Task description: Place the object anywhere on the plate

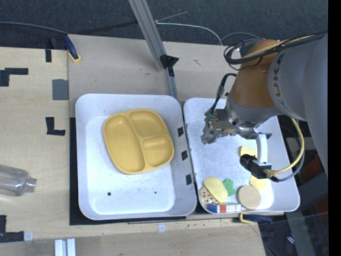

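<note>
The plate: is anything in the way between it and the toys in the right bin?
Only the two bin walls where the bins meet. The yellow plate lies in the left bin; the toys sit at the right bin's near edge. The gripper hangs above them.

No text, label, brand, number or sign can be read. The grey arm carries a few dark letter-like marks on its casing beside the orange band, too blurred and cut off to make out. A small flat item at the near edge of the right bin shows red, white and blue patches that may be printing, but nothing legible. The black tape pieces on the counter form plain angles, not characters.
</note>
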Controlling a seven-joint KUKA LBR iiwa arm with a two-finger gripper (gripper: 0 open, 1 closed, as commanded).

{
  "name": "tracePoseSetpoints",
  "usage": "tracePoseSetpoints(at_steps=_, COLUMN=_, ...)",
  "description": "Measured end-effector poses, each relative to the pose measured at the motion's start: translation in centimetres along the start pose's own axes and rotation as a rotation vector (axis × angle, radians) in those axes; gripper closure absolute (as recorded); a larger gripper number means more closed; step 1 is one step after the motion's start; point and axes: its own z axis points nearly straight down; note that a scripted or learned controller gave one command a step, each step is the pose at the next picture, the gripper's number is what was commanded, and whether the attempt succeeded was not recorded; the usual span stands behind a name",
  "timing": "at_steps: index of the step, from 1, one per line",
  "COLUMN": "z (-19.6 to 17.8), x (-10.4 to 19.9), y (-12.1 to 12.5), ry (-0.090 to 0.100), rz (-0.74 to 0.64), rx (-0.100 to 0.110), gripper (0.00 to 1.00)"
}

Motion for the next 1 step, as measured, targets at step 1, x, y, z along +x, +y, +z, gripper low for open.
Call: tracePoseSetpoints(at_steps=1, z=-3.24, x=1.21, y=4.54, ry=0.003, rz=-0.008, rx=-0.006, gripper=1.0)
